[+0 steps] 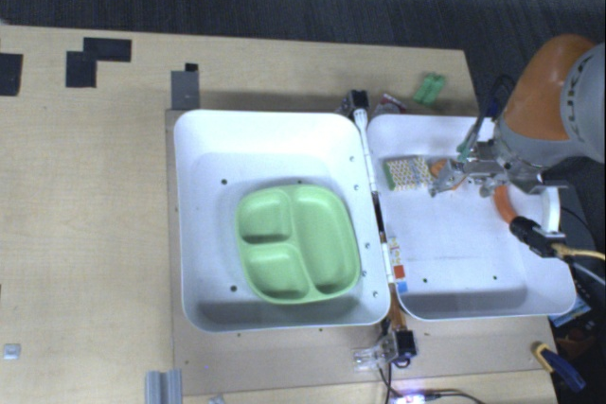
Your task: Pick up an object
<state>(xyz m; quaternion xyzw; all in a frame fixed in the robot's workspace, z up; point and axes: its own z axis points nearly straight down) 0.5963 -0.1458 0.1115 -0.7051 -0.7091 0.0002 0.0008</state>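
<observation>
While the hand (pixel 453 177), its state impossible to tell, hangs in the right bin (pixel 473 289), the small patterned card (pixel 405 172) lies at its nine o'clock: apparently light, flat, thin; best taken by an edge

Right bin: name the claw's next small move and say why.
Probably lower straight down a little. The claw sits over the right bin beside a small orange object and a speckled card; nothing visibly sits between its fingers, so no grasp is confirmed.

Arm (pixel 559 109) reaching in from right, pincer (pixel 453 177) low
</observation>
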